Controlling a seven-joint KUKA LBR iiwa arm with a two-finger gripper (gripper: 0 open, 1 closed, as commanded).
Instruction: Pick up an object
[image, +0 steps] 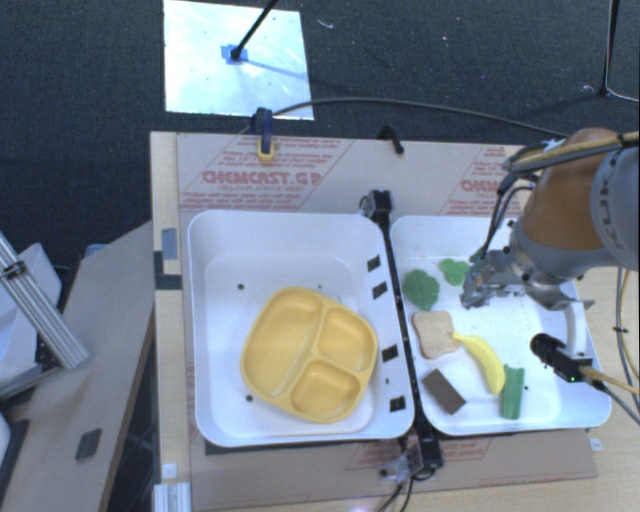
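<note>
The right bin (560, 415) holds several toy foods. A dark green leafy piece (421, 290) and a smaller light green piece (454, 270) lie at its far left. A tan bread slice (435, 333), a yellow banana (484, 362), a brown block (443, 391) and a green stick (512, 391) lie nearer the front. My gripper (476, 292) hangs low over the bin's middle, just right of the small green piece and above the banana. Nothing shows held in it.
The left bin (215, 300) holds a yellow divided plate (310, 353). A black-clipped divider (392, 300) runs between the bins. The arm (575, 215) reaches in over the right bin's far right side.
</note>
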